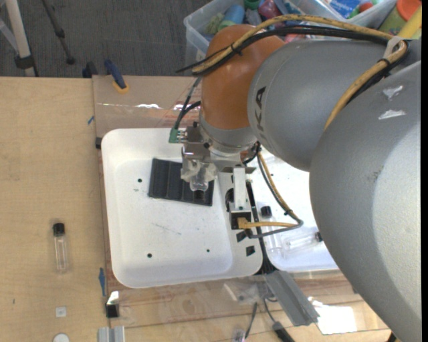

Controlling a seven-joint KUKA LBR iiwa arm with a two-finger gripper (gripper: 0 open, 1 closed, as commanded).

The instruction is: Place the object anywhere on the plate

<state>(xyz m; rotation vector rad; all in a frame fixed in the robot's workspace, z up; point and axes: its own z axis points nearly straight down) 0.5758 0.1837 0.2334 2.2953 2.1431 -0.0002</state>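
A flat black rectangular plate (167,179) lies in the upper middle of the left white bin (134,220). My gripper (198,179) hangs straight down over the plate's right end, at or just above its surface. The gripper's tip covers that part of the plate. The grey arm with its orange band (231,73) reaches in from the right and hides the bin's right rim. I cannot make out any object at the gripper's tip.
A small glass vial (60,246) lies on the wooden bench left of the bin. The right bin (294,250) shows partly under the arm. A clear tub of coloured items (221,20) stands at the back. A blue clamp (118,80) sits at the bench's far edge.
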